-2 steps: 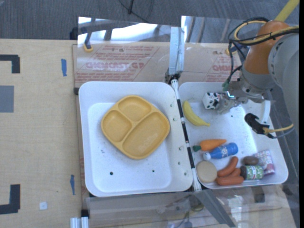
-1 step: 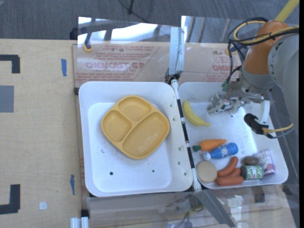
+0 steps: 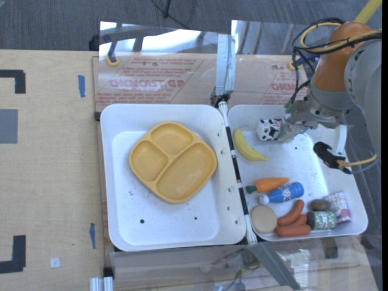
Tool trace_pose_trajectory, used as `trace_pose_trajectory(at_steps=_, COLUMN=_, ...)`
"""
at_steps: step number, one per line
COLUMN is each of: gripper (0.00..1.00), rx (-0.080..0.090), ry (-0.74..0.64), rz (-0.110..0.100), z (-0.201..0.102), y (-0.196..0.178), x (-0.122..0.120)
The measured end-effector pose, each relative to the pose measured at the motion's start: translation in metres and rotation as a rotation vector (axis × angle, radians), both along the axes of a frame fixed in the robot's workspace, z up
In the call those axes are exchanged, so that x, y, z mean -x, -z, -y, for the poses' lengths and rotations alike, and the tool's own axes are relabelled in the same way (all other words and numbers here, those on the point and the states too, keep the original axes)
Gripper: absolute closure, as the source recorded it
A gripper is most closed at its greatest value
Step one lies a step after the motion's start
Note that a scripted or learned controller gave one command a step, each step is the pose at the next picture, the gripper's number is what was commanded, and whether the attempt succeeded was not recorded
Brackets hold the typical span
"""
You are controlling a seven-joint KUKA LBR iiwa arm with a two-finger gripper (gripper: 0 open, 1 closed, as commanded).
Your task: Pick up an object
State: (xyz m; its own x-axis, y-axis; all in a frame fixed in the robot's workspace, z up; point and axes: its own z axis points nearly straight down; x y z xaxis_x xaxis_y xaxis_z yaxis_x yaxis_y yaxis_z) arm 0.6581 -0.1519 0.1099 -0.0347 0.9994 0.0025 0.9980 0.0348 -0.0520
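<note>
Nearest the camera, along the front edge of the right bin (image 3: 359,223), lies a huddle of small things — a round beige cookie (image 3: 264,219), two red sausages (image 3: 291,220), a green-labelled can (image 3: 322,220) and a pinkish packet (image 3: 339,204) — with a blue bottle (image 3: 285,193) and a carrot (image 3: 271,184) just behind them. A banana (image 3: 247,147) lies further back near the bin's left wall, its long axis running from back-left to front-right. The left bin (image 3: 121,223) bears a yellow divided plate (image 3: 173,160). The gripper (image 3: 285,129) is down at the back of the right bin, the arm reaching in from the right, and directly at its tip on the left side sits a small black-and-white toy cow (image 3: 267,130) — touching it or very nearly so. Whether the cow is actually between the fingers cannot be told from this slant, nor how wide they stand. The likely target is the cow: it lies just left of the pincer, far nearer than the banana, and well apart from the front cluster, so the move turns on that short leftward offset.
</note>
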Motion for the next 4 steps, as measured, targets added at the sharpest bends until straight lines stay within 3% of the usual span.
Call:
trace_pose_trajectory(at_steps=1, gripper=0.0, rx=-0.001, ry=0.0, rz=-0.001, z=-0.001, y=0.001, x=0.0)
trace_pose_trajectory(at_steps=2, gripper=0.0, rx=0.0, ry=0.024, rz=-0.006, z=0.0, y=0.02, x=0.003)
trace_pose_trajectory(at_steps=3, gripper=1.0, rx=0.006, ry=0.025, rz=-0.003, z=0.003, y=0.01, x=0.003)
trace_pose_trajectory(at_steps=4, gripper=0.0, rx=0.005, ry=0.025, rz=-0.003, z=0.003, y=0.01, x=0.003)
